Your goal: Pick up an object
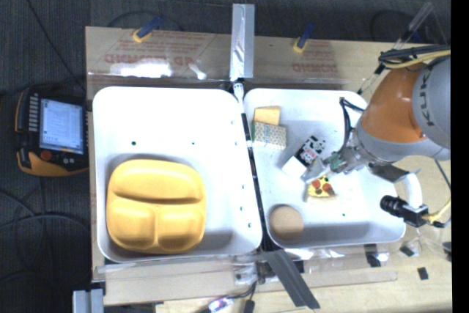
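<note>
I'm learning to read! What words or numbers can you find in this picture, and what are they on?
"KU": grey letters on the robot arm, cut off at the edge.
Red print on the clear sheet behind the bins: mirrored and blurred, unreadable.
Lit screen of the handheld pendant: too small to read.
Black-and-white box in the right bin: markings too blurred to read.

White bins: two, the left bin [99,157] and the right bin [366,231].
Left bin contents: one yellow bread-shaped object [155,203].
Right bin contents: one yellow block [267,116], one patterned sponge [269,133], one black-and-white item [311,150], one pizza-slice toy [320,188], one brown ball [286,220].
</note>
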{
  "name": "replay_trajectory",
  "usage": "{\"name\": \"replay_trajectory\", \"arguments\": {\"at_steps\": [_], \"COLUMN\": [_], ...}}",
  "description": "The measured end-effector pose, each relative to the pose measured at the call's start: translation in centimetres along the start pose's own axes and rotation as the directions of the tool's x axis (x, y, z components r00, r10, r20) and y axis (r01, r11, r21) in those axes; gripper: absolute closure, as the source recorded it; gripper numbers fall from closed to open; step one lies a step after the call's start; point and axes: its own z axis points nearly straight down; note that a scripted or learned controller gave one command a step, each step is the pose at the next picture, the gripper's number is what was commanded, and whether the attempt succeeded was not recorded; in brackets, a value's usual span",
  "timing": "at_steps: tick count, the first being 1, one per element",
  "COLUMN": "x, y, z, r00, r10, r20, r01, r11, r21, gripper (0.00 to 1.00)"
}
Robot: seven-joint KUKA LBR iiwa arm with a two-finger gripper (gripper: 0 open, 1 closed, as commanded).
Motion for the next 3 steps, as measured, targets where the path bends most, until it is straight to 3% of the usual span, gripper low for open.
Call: {"name": "replay_trajectory", "arguments": {"at_steps": [1,2,3], "x": [1.8,-1.8,2.3], "y": [6.1,7.7,14.7], "z": [-8.3,-2.9,-10.4], "r00": [1.000,1.000,0.998], "r10": [0.015,-0.026,-0.067], "r20": [-0.003,0.003,-0.002], "r01": [-0.015,0.026,0.067], "r11": [1.000,1.000,0.998], "r21": [0.018,0.005,0.018], "gripper": [1.00,1.00,1.00]}}
